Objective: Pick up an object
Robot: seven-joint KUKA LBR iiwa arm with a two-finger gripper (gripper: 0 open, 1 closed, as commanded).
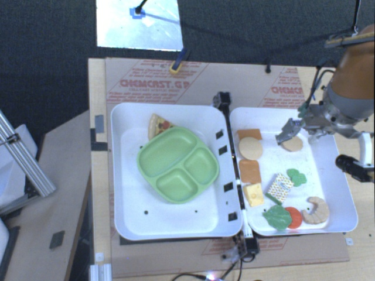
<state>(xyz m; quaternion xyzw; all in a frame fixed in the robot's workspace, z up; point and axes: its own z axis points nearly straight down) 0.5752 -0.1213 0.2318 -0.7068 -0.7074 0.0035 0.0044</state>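
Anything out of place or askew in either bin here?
Yes: a pizza slice lies half tucked under the back edge of the green divided plate in the left bin, rather than in a compartment.

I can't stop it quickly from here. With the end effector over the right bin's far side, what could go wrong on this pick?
1. The end effector hovers by a flat tan disc; so thin a piece may slip out of a grasp.
2. That disc lies near the right bin far wall, so a descent could clip the rim.
3. The round cracker touches the toast slice; a drift left could lift or shove both.
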